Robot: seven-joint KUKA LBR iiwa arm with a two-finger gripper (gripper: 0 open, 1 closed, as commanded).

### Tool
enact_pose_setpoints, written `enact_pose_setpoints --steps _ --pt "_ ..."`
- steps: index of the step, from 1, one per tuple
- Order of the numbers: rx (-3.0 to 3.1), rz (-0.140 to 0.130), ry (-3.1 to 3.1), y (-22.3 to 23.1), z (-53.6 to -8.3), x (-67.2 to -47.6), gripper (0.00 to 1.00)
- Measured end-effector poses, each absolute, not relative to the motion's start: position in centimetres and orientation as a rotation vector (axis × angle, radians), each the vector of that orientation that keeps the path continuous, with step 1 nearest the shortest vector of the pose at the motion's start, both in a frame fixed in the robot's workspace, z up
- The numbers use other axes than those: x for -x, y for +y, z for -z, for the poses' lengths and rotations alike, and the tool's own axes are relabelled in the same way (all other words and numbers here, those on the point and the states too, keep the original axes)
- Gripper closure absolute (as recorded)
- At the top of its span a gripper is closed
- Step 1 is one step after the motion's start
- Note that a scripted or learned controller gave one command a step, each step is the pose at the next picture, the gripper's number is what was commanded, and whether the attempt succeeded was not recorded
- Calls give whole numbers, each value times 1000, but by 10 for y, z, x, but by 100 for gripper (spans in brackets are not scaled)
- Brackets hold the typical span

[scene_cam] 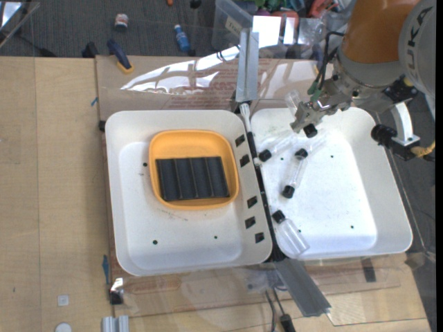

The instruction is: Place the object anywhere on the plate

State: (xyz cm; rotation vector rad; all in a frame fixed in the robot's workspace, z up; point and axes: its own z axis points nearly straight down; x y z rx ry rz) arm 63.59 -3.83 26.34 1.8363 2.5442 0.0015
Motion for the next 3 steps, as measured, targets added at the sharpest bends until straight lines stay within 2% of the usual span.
enact_pose_setpoints --steps 1,2,3 --pt "-1596 -2 2702 -13 -235 -667 100" --pt "-1342 -3 2834 1 -252 -668 100" --pt "-1342 -3 2834 1 -252 -668 0"
